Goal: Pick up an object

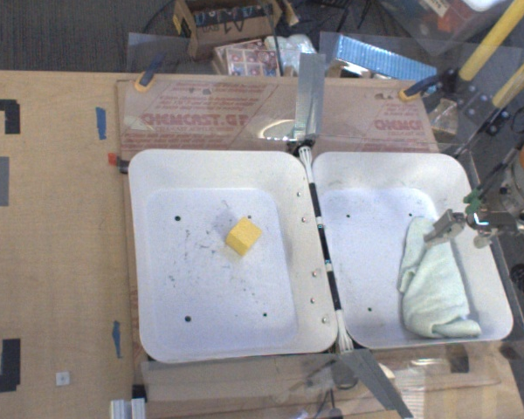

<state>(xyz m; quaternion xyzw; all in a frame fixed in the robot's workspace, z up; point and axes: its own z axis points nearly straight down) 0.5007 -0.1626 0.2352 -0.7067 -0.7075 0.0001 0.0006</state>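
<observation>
We reach for the cloth

Our gripper (443,228) touches the top of the pale cloth (435,282) in the right bin (367,190). The cloth stretches long toward us below it. We cannot tell its grip.

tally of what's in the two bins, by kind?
Yellow block: 1, in the left bin
Pale green cloth: 1, in the right bin
Total: 2

The gripper sits at the cloth's upper end.
</observation>
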